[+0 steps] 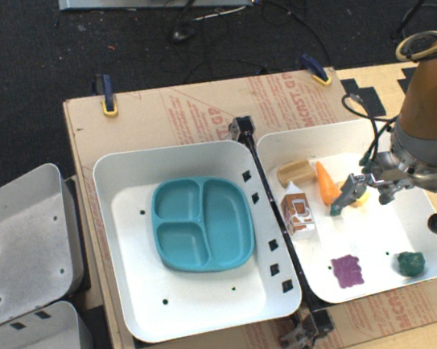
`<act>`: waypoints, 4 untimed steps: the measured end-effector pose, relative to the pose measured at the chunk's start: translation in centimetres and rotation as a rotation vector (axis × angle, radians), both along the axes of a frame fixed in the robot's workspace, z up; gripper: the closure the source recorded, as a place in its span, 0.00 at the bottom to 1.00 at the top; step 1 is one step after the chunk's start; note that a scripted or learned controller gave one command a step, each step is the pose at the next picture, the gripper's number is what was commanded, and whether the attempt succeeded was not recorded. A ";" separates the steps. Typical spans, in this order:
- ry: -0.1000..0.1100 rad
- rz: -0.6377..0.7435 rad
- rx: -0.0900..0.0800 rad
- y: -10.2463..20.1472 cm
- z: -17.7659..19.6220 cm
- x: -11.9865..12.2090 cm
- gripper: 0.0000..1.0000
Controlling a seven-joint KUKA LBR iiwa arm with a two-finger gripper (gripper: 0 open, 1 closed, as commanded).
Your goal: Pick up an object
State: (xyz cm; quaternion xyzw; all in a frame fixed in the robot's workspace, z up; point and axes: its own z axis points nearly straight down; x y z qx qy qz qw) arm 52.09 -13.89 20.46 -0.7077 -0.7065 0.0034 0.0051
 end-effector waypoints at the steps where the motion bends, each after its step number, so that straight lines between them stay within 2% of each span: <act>1: -0.011 0.003 -0.002 0.0 0.5 0.3 0.00; 3: -0.007 0.000 -0.001 -0.7 -10.8 0.3 0.00; 4: -0.012 -0.001 -0.002 -0.7 -9.5 0.5 1.00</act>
